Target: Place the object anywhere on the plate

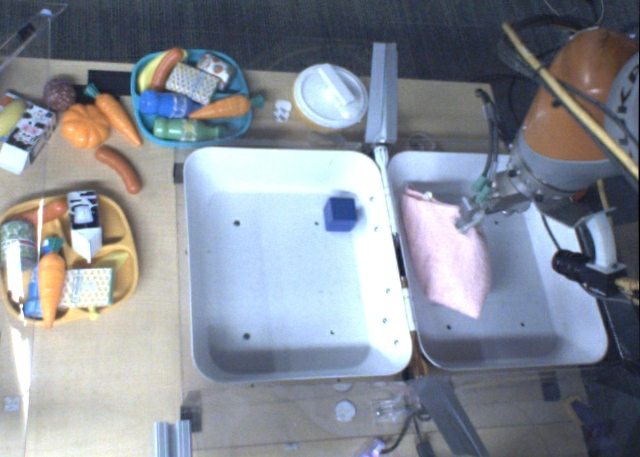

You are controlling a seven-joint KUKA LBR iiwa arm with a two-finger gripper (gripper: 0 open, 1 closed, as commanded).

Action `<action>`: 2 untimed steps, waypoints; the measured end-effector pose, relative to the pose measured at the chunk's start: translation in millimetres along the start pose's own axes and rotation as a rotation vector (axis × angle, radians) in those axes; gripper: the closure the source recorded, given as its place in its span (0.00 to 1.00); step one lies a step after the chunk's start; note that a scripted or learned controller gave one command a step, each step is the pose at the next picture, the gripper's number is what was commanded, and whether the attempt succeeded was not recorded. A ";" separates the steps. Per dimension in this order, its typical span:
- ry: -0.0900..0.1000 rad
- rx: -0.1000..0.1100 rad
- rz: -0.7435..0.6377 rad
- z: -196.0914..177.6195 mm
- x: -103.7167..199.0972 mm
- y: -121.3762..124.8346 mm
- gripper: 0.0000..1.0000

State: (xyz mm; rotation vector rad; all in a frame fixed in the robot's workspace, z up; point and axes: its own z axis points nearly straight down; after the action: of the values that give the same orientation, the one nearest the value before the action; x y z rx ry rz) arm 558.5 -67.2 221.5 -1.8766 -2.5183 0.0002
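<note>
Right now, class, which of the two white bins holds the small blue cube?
The left bin, the one farther from the arm, holds the blue cube near its upper right corner. The right bin holds a pink cloth instead.

A blue cube (pixel 341 213) sits in the left bin (pixel 230 335). The gripper (pixel 470 217) touches a pink cloth (pixel 447 257) lying in the right bin (pixel 540 340).

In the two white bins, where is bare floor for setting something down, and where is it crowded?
Left bin: bare except the blue cube near its upper right. Right bin: the pink cloth covers its left half, with the gripper at the cloth's upper edge; bare floor lies right of the cloth.
</note>
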 end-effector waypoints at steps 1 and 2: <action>0.000 0.001 -0.002 -1.0 0.7 0.7 1.00; -0.002 -0.003 -0.406 -6.5 48.6 37.6 1.00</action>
State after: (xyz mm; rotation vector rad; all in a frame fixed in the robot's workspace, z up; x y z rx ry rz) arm 580.6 -9.9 227.9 -1.3317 -2.8479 -0.0024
